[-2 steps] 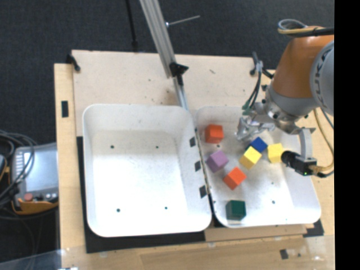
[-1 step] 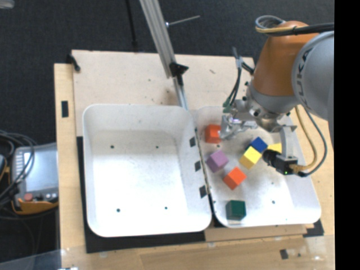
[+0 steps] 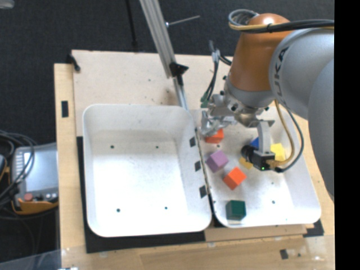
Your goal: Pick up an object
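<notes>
In the right bin (image 3: 292, 204) lie several small blocks. A small orange block (image 3: 214, 135) sits near the bin's left wall, and my gripper (image 3: 210, 124) hangs right over its far edge, partly covering it. Closer to the front are a purple cube (image 3: 217, 161), an orange cube (image 3: 234, 177) and a dark green cube (image 3: 236, 210). A yellow block (image 3: 277, 151) and a blue block (image 3: 256, 143) lie under the wrist, partly hidden by a black fitting and cables.
The left bin (image 3: 140, 167) stands beside the right one, their walls meeting at the middle (image 3: 201, 167). A slanted aluminium rail (image 3: 163, 44) rises behind the bins. The arm's orange band (image 3: 256, 55) and grey body overhang the right bin's far side.
</notes>
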Tool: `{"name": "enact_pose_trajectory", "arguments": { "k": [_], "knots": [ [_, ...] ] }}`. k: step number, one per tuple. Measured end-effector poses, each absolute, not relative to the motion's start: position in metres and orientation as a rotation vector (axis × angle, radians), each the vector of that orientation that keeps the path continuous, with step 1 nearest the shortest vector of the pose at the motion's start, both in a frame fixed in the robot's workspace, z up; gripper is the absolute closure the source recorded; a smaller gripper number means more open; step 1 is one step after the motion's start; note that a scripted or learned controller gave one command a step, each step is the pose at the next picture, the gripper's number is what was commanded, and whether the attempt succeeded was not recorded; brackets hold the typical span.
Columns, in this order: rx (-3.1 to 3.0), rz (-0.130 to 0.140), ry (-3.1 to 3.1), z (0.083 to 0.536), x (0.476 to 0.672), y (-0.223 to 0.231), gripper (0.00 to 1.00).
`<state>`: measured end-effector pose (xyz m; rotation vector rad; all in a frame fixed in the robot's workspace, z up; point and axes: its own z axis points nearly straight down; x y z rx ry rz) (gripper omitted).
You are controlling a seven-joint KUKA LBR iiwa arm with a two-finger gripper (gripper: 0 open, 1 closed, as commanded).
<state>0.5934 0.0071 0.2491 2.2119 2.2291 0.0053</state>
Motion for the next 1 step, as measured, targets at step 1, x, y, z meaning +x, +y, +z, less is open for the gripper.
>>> {"name": "enact_pose_trajectory", "arguments": {
  "k": [1],
  "knots": [
    [2.211,0.006,2.229,0.2524,0.5907,0.0605,1.0]
  ]
}}
